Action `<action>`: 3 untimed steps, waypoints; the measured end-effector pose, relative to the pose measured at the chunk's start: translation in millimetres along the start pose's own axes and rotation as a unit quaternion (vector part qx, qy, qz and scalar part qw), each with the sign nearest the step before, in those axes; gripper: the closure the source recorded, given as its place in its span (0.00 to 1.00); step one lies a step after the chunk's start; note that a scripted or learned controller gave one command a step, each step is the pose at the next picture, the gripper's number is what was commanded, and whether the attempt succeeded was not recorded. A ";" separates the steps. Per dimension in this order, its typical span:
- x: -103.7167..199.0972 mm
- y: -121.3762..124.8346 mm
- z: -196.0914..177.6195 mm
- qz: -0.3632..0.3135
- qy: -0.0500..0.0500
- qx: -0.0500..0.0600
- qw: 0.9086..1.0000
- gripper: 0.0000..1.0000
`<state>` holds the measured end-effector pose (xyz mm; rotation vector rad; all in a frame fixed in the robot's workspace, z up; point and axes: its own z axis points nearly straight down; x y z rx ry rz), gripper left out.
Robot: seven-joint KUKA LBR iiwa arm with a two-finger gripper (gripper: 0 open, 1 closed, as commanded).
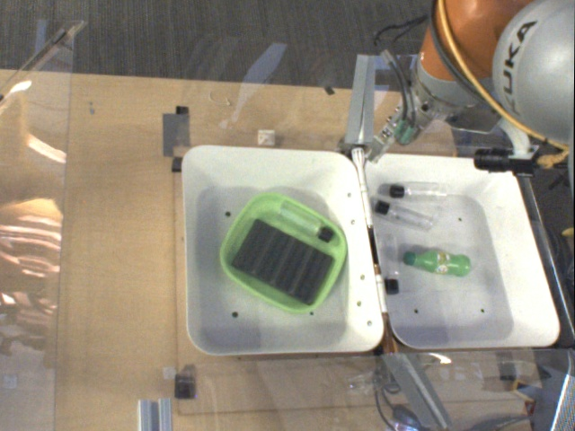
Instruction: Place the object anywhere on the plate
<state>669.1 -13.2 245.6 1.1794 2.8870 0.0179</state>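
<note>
A lime-green plate [235,241] with a dark ribbed middle sits in the left bin [202,321]. A clear tube with a black cap [304,217] lies on the plate's far right rim area. My gripper [396,136] hangs above the far end of the divider between the bins, up and to the right of the plate, with nothing seen in it. The right bin [530,326] holds two more clear black-capped tubes [419,189] [411,211] and a small green bottle [437,261] lying on its side.
A small black piece [392,285] lies by the right bin's left wall. A little pale cube [265,137] rests on the wooden bench behind the left bin. A grey metal post [361,97] stands at the divider's far end, close to the gripper.
</note>
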 end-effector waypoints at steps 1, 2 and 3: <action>-0.2 2.8 -12.2 -0.002 -0.003 -0.003 1.000 1.00; 11.9 3.0 37.9 -0.126 0.007 0.006 0.992 1.00; 11.3 6.1 25.0 -0.127 0.004 0.002 0.992 1.00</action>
